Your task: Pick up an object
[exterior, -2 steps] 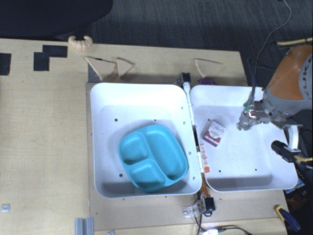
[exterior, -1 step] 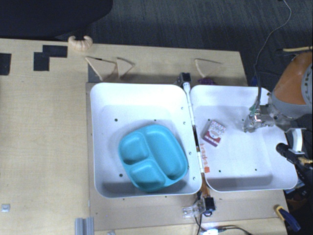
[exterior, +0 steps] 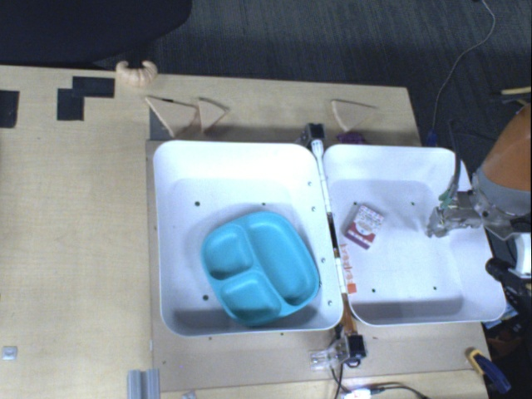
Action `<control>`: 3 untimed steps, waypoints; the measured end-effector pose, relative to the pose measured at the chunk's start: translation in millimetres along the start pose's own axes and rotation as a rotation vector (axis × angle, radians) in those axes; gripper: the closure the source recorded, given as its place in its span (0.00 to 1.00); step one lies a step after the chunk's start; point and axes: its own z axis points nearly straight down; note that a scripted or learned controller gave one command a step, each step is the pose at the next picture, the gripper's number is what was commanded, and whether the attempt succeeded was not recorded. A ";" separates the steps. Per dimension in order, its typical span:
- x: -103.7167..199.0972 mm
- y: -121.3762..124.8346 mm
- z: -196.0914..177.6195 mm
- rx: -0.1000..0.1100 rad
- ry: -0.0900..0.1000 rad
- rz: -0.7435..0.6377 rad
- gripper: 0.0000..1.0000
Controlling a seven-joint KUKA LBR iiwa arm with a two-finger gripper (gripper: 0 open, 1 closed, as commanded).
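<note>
A small red and white packet (exterior: 364,225) lies flat in the right bin (exterior: 420,293), left of its middle. A blue divided plate (exterior: 260,266) rests in the left bin (exterior: 179,198), toward the front. My gripper (exterior: 438,225) hangs over the right side of the right bin, to the right of the packet and apart from it. Nothing shows between its fingers.
A thin divider strip (exterior: 329,214) runs between the two bins. The wooden bench (exterior: 75,248) spreads out to the left. The arm's orange band (exterior: 509,152) sits at the right edge. Cables (exterior: 353,352) lie at the bins' front edge.
</note>
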 end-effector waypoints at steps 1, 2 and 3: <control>0.6 46.0 -12.7 -0.002 0.000 -0.004 1.00; 51.2 67.9 -58.1 -0.003 0.001 -0.004 1.00; 49.1 -4.6 15.8 0.002 0.001 0.000 1.00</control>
